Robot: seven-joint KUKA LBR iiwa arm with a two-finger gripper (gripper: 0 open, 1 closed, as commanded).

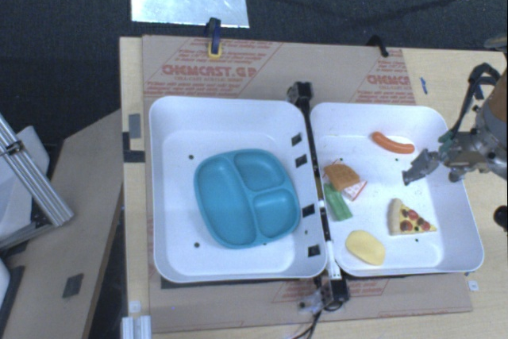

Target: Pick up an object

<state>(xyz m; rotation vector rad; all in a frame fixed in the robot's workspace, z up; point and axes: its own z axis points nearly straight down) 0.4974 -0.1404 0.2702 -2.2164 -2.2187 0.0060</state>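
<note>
Nearest the right bin's (pixel 456 206) front edge lay a yellow piece (pixel 365 247) and pizza slice (pixel 409 218), while the gripper (pixel 418 168), fingers spread and holding nothing, hovered near its right edge.

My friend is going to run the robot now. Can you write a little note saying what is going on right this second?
End effector: over the right side of the right white bin, holding nothing that can be seen; whether it is open or shut is not clear.
Right bin holds: orange-red toy sausage, brown and orange toy sandwich wedge, green flat toy strip, toy pizza slice, pale yellow oval toy.
Left white bin holds a blue plastic divided plate.
Done: nothing picked up yet.
Left: grasp one toy and lift it. The sausage and pizza slice lie nearest.
</note>
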